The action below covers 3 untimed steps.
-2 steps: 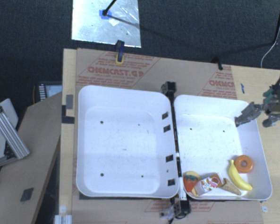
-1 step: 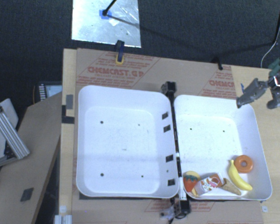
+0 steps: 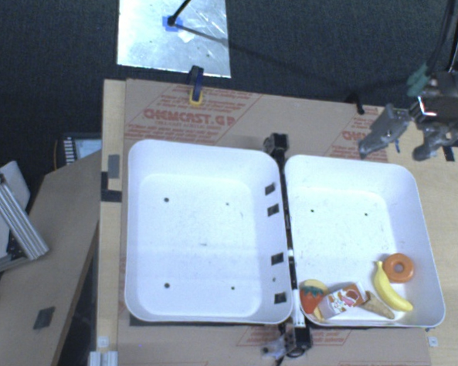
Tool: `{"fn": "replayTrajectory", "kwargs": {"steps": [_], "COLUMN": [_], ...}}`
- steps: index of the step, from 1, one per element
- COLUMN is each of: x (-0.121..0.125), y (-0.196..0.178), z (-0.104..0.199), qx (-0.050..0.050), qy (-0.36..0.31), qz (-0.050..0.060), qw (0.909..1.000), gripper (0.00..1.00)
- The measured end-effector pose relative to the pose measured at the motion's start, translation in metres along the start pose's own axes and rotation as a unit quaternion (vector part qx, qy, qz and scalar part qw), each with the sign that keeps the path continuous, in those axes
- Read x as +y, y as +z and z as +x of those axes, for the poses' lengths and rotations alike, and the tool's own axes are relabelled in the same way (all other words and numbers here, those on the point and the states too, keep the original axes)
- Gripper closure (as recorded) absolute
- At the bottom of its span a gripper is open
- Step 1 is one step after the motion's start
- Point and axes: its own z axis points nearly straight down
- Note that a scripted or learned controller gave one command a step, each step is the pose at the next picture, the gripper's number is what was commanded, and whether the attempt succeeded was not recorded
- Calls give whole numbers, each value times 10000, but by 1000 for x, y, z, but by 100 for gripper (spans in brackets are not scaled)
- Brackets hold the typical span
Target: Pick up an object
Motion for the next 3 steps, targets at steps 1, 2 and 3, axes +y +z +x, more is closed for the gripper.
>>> {"fn": "replayTrajectory", "kwargs": {"steps": [1, 2, 3], "x": [0, 1, -3], "y": [3, 3, 238], "z": [65, 141, 116], "qx": [1, 5, -33], "qy": [8, -3, 63], "qz": [26, 31, 114], "qw": [10000, 10000, 9999], "gripper": [0, 0, 0]}}
